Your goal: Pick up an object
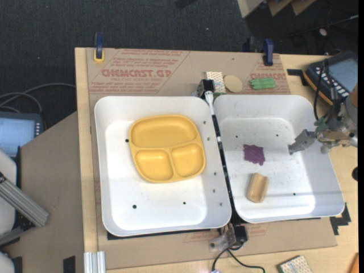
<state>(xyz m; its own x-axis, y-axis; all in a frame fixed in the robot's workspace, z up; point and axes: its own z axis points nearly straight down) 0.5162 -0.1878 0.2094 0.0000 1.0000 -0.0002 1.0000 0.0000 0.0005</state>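
Observation:
A small flat purple piece (253, 153) lies near the middle of the right bin (284, 110). A tan cylinder, like a cork (257, 187), lies on its side just below the purple piece. My gripper (300, 143) hangs over the right side of this bin, to the right of the purple piece and apart from it. It reaches in from the right edge of the view, and I see nothing held in it.
The left bin (114, 169) holds a yellow divided plate (167, 147). On the cardboard behind the bins lie a tan disc (232, 83) and a green piece (262, 83). Clamps (99, 46) grip the cardboard's far edge.

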